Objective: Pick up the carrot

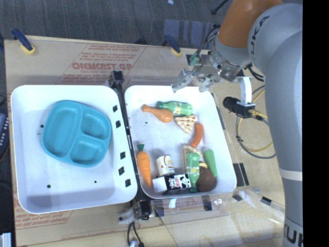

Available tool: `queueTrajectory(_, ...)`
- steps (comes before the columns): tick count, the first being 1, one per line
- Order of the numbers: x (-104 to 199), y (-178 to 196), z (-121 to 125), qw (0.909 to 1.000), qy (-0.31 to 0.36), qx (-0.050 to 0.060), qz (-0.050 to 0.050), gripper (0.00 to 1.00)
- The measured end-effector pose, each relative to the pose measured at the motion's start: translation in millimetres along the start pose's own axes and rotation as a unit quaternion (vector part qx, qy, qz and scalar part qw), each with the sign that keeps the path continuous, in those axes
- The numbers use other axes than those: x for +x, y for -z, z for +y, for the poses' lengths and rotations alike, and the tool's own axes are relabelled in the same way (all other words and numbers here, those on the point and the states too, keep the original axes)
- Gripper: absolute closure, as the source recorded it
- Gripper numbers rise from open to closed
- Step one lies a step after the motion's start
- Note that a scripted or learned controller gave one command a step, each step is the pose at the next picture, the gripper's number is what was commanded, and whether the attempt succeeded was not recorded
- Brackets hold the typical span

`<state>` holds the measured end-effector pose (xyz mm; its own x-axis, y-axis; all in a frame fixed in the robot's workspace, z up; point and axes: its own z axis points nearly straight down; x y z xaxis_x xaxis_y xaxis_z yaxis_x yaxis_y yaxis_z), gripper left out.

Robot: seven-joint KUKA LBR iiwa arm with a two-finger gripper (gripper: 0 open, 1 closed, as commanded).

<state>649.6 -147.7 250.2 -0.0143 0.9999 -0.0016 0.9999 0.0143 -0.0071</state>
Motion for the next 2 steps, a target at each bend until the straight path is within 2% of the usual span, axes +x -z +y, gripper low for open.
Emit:
queueTrajectory(1,-1,-107,-5,0.9997,0.022,0.005,0.000,0.00)
queueTrajectory(2,45,-161,-3,0.9995,0.032,0.004,0.001,0.00)
